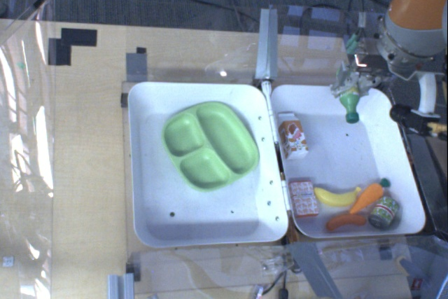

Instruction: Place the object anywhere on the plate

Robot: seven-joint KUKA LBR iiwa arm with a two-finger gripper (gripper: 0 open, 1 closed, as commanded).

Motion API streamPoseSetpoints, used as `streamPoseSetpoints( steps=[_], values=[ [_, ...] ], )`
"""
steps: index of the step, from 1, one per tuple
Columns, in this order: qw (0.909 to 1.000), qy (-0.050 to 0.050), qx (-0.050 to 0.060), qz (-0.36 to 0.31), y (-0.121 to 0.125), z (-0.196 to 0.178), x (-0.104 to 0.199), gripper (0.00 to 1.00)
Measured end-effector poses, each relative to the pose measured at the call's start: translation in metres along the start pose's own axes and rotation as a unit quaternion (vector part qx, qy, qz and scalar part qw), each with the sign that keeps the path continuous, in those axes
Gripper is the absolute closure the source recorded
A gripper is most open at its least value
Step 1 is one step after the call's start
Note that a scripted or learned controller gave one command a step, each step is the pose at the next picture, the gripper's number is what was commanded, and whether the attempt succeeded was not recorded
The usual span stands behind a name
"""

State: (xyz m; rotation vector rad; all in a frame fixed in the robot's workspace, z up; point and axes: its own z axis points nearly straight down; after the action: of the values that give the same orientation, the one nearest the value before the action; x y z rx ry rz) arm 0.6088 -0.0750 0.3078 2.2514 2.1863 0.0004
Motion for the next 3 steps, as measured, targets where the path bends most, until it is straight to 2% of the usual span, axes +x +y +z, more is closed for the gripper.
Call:
streamPoseSetpoints(
  steps=[1, 2, 3],
  values=[
    [0.9897, 0.001, 0.001, -0.143, -0.026, 0.048, 0.066, 1.00],
    [0.9880, 0.001, 0.001, -0.154, 0.022, 0.126, 0.129, 1.00],
    [0.9980, 0.001, 0.001, -0.064, -0.028, 0.073, 0.125, 1.00]
  ],
)
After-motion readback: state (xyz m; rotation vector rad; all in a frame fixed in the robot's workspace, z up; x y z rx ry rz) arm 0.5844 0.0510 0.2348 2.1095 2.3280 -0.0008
